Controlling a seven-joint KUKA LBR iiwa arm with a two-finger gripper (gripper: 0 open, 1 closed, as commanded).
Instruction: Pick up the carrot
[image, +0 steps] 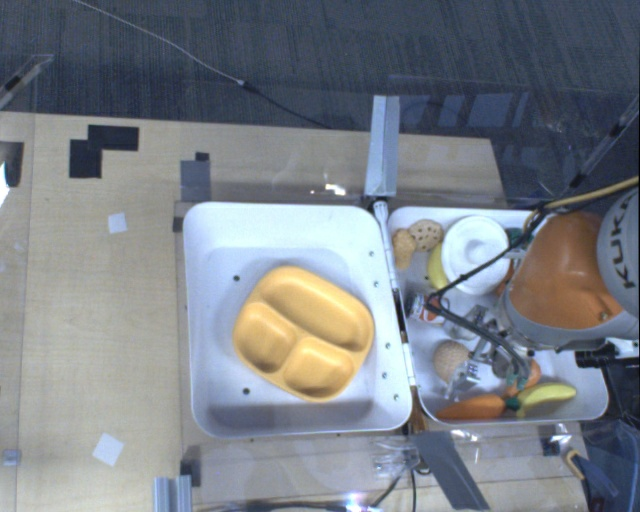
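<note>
Hovering low over the right-hand bin (598, 405), the gripper (478, 362) hangs just above the carrot (470, 408), which lies against that bin's near wall, close to the corner where the two bins meet. The carrot's long axis runs roughly parallel to the near edge of the bench (90, 330), its leafy end pointing right toward a banana (548, 396) that touches it. The fingers appear spread and released, with nothing between them, though cables blur the detail. An egg-like ball (451, 357) sits just beside the gripper. My judgement: the carrot lies slightly nearer the bench's front edge than the fingers, so a short drop forward should straddle it across its width.
</note>
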